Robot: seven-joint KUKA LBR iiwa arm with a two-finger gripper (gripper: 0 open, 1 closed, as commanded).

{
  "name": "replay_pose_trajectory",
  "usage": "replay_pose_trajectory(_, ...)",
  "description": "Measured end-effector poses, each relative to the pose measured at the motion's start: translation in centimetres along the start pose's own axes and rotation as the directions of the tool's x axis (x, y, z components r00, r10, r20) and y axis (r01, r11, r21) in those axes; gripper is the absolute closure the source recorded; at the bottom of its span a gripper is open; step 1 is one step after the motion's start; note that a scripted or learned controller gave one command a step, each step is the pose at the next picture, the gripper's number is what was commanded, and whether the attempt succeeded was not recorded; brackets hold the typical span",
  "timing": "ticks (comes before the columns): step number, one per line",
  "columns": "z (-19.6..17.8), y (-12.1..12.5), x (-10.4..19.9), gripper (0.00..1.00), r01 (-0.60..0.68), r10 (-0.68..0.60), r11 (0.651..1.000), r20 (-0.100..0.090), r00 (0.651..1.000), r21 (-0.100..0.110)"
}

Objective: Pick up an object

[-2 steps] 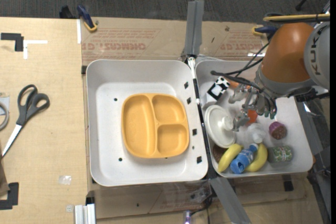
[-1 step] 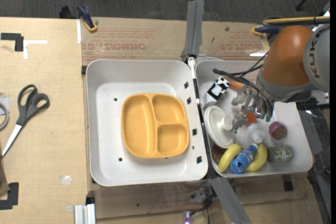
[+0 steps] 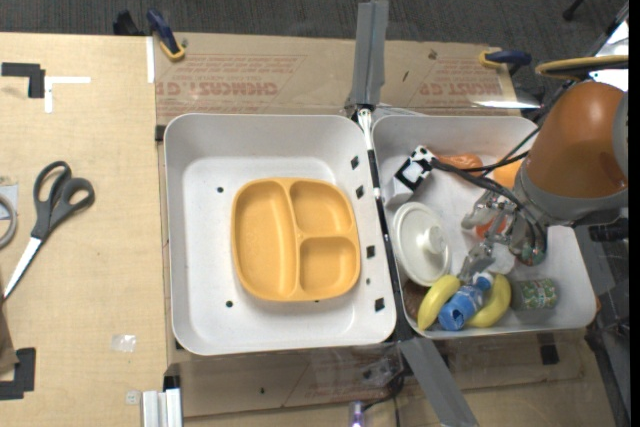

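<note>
Two white bins (image 3: 180, 245) abut; jaws (image 3: 478, 265) (state unclear) hover in the crowded right one near bananas (image 3: 436, 300).

The end effector (image 3: 480, 260) hangs low in the right bin (image 3: 565, 315), above bananas (image 3: 437, 300) and a blue object (image 3: 458, 307).

Cardboard (image 3: 260, 75) print mirrored, illegible.
</note>
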State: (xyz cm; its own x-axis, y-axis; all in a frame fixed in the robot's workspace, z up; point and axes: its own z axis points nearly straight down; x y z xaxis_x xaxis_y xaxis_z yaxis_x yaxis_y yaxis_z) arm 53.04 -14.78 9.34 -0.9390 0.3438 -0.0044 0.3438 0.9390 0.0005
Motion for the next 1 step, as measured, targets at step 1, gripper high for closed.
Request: replay_pose_trajectory(1, -0.16, -1.52, 4.66, 0.00, -0.007, 0.007, 1.000, 0.008, 1.000, -0.001)
